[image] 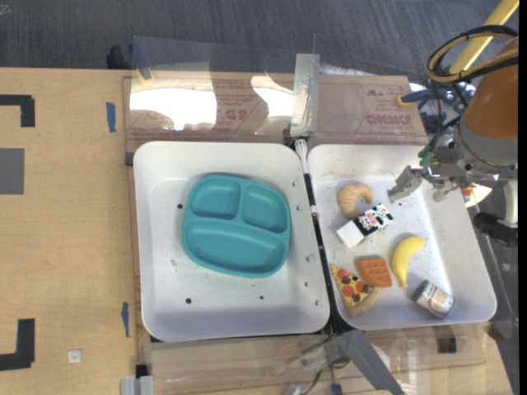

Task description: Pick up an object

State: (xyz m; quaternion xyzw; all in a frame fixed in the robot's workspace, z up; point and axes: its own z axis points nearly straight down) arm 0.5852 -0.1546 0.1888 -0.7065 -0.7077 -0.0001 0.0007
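The right bin (461, 212) holds several small items. A tan croissant (356, 196) lies near its back left, with a white and black carton (366, 223) just in front of it. A yellow banana (406, 256), an orange waffle (374, 271), a pizza slice (352, 286) and a metal can (431, 298) lie toward the front. My gripper (424, 188) hangs over the bin's back right part, to the right of the croissant. It is open, with nothing between its fingers (402, 185).
The left bin (156, 245) carries a teal divided plate (237, 225). A metal divider post (305, 97) stands behind the seam between the bins. Yellow and black cables (461, 52) loop above the arm at the right.
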